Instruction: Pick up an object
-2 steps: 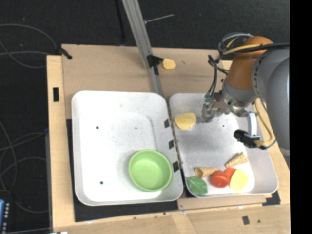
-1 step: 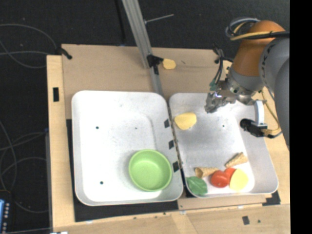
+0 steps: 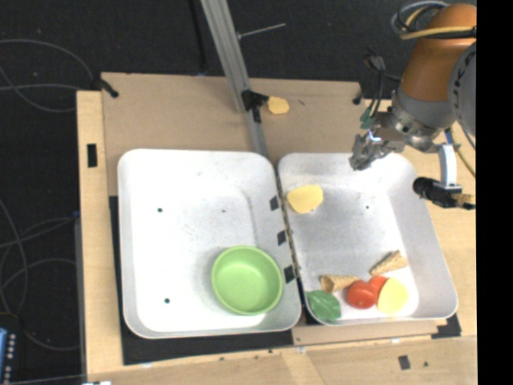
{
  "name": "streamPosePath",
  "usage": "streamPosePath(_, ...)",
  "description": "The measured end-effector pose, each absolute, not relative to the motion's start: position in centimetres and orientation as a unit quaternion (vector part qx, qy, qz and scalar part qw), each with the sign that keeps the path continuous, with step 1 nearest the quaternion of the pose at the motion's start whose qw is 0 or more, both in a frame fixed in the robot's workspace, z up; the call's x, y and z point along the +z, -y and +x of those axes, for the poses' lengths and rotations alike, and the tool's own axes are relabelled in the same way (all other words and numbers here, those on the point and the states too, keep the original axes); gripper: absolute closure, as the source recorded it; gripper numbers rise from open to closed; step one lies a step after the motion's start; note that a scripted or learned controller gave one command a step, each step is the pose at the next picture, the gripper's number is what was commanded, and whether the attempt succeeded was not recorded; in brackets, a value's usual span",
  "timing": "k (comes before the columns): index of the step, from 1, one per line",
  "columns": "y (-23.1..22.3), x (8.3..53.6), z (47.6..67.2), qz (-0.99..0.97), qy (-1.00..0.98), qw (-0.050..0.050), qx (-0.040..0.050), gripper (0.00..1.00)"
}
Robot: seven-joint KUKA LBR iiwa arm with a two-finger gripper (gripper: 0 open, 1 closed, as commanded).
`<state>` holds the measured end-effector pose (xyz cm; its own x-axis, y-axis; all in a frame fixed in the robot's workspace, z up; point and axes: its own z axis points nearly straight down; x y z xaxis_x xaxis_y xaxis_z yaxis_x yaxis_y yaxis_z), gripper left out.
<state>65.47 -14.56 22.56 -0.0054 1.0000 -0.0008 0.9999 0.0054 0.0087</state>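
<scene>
My gripper (image 3: 362,157) hangs over the far edge of the right bin (image 3: 417,215), with nothing visible between its fingers. A pale yellow lump (image 3: 304,199) lies at the right bin's far left, well to the left of the gripper. Along the near edge of that bin sit a green leaf-like piece (image 3: 324,304), a red tomato-like item (image 3: 362,293), a yellow round piece (image 3: 393,296) and two tan wedge pieces (image 3: 387,263) (image 3: 335,281). A green bowl (image 3: 247,279) stands in the left bin (image 3: 160,215), near its front right corner.
A slanted metal rail (image 3: 228,54) runs from the top down to the gap between the bins. A small yellow item (image 3: 277,106) lies on the bench behind the bins. Cables lie on the dark floor at left.
</scene>
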Motion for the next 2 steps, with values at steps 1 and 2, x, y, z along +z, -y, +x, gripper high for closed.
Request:
streamPosePath(1, 14.7, 28.1, 65.6, 0.705, -0.709, 0.003, 0.0025, 1.0)
streamPosePath(2, 9.3, 26.5, 65.0, 0.705, -0.709, 0.0, -0.0003, 1.0)
